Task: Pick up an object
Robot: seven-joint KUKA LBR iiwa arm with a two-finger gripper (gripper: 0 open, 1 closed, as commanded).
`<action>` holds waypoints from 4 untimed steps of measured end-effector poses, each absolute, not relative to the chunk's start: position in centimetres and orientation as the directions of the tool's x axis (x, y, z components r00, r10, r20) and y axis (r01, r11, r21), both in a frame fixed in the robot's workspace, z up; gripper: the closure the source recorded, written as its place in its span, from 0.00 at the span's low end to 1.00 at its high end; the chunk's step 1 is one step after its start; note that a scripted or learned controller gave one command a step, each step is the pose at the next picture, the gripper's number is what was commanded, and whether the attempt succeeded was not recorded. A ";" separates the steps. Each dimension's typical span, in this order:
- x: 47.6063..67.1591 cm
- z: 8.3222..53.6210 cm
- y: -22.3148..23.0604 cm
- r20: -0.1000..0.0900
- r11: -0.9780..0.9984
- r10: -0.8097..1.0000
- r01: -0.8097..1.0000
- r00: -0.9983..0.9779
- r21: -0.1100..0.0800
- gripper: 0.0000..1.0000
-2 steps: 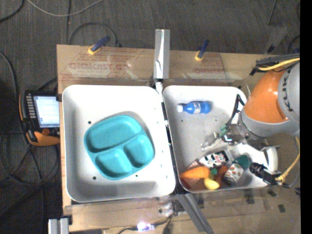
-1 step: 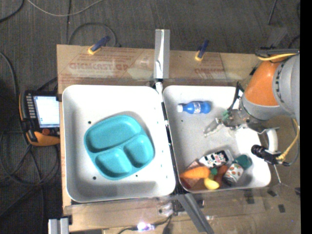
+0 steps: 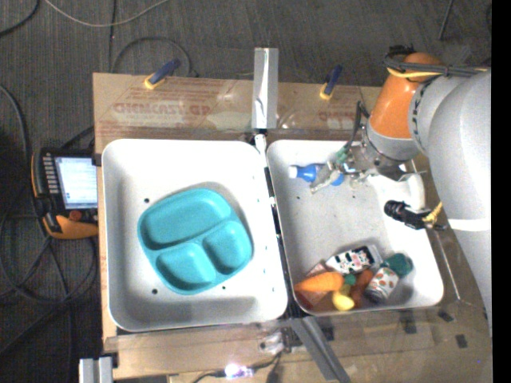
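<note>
Blue object point(image 3: 306, 172) just left of end effector point(image 3: 329, 179), touching.

Robot arm point(image 3: 459, 146), entering from the right of the camera view. The broad grey link fills the right side; above the wrist sits the orange band point(image 3: 395, 106), with a dark cable looping over its top. From the band the wrist angles down and to the left, ending in the two-finger gripper point(image 3: 326, 178). The metallic fingers point(image 3: 321, 183) point left and slightly downward, low over the upper part of the right-hand bin.
</note>
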State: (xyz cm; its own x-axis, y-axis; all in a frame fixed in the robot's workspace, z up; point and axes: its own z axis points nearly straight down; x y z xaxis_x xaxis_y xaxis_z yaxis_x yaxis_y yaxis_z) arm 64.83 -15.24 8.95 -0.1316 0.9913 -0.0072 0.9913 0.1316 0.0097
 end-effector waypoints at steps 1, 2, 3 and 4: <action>66.2 8.9 -13.5 -0.010 0.143 0.990 0.989 -0.144 -0.028 0.00; 65.9 9.6 -13.4 -0.010 0.143 0.990 0.989 -0.144 -0.041 1.00; 66.1 9.7 -13.4 -0.012 0.144 0.989 0.989 -0.144 -0.036 0.00; 66.1 8.8 -11.4 -0.012 0.044 0.999 0.999 -0.045 -0.031 0.00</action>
